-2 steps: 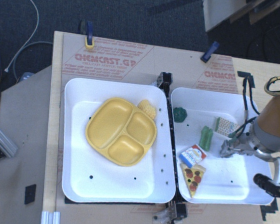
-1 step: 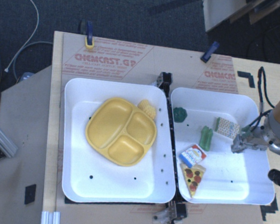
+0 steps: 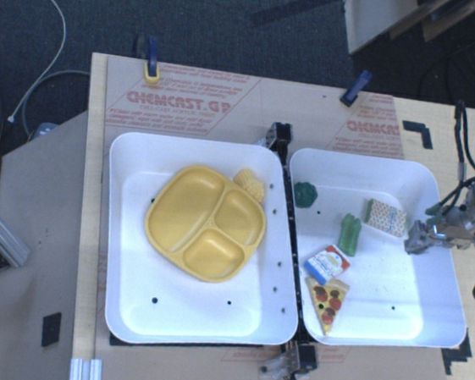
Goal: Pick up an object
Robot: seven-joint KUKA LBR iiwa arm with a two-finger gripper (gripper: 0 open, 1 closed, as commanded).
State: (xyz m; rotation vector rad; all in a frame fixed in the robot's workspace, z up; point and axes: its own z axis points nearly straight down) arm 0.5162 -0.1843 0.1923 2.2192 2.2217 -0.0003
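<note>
You're looking down on two white bins sitting side by side on the bench, the left bin (image 3: 124, 215) and the right bin (image 3: 426, 326). In the left one a yellow divided plate (image 3: 206, 222) is lying flat near the middle, and a small yellow piece (image 3: 250, 183) is peeking out at its far right edge, touching it. The right bin is carrying the small stuff: a dark green lump (image 3: 305, 193) is sitting at the far left, close to the wall; a green bar (image 3: 350, 234) is lying near the middle; a speckled pale block (image 3: 386, 216) is resting just right of it and a bit farther back. Nearer to you, a red, white and blue packet (image 3: 328, 263) is lying against the left wall, and a pizza slice (image 3: 329, 303) is touching its near side, tip pointing toward you. The arm is coming in from the right, and the gripper (image 3: 419, 240) is hanging over the right part of the right bin, just right of the speckled block and apart from it. Whether its fingers are spread or pressed together, you cannot tell from this angle. Nothing is showing between them.
</note>
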